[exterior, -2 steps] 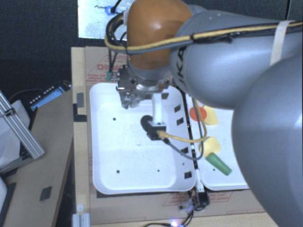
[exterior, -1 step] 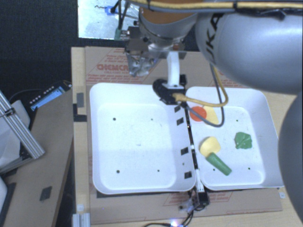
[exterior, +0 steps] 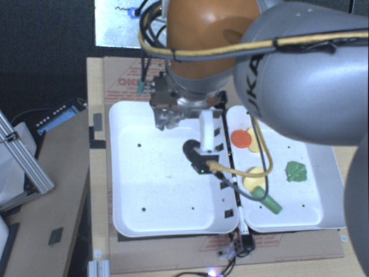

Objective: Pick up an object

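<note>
My gripper (exterior: 165,119) hangs over the far edge of the left bin (exterior: 153,189), under the orange wrist band. In the right bin (exterior: 305,212) lie an orange disc (exterior: 241,138), a leafy green piece (exterior: 296,171), a pale yellow object (exterior: 252,180) and a green cylinder (exterior: 270,203). All of them sit to the right of the gripper, across the divider between the bins. I see nothing held at the gripper.
The big grey arm (exterior: 305,79) covers the far right part of the right bin. A yellow cable (exterior: 262,154) loops down over the orange disc and the yellow object. Cardboard (exterior: 124,82) lies under both bins.
</note>
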Available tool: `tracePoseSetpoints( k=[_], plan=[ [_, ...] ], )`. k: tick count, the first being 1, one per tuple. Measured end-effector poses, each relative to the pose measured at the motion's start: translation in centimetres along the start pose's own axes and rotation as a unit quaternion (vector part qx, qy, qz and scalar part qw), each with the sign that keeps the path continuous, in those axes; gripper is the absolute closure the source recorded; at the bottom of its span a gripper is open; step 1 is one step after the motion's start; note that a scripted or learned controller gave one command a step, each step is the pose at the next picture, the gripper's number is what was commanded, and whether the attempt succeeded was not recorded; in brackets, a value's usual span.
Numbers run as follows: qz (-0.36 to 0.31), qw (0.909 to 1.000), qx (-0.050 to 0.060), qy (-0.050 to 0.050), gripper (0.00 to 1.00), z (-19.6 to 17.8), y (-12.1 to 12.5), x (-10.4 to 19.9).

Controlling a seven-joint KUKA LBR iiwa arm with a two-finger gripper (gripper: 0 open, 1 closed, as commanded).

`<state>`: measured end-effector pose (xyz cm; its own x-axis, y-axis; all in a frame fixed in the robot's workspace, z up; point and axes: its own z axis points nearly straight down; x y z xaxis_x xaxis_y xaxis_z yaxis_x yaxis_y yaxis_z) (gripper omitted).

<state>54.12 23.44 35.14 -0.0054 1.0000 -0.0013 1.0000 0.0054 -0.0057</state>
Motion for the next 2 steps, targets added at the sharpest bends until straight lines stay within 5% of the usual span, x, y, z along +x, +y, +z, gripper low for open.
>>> tracePoseSetpoints(
  k=[1, 2],
  plan=[
    [0.000, 1.0000, -0.004, 0.001, 1.00, -1.4, 0.3, 0.0],
    [0.003, 1.0000, -0.008, 0.002, 1.00, -6.4, 8.2, -0.4]
  ],
)
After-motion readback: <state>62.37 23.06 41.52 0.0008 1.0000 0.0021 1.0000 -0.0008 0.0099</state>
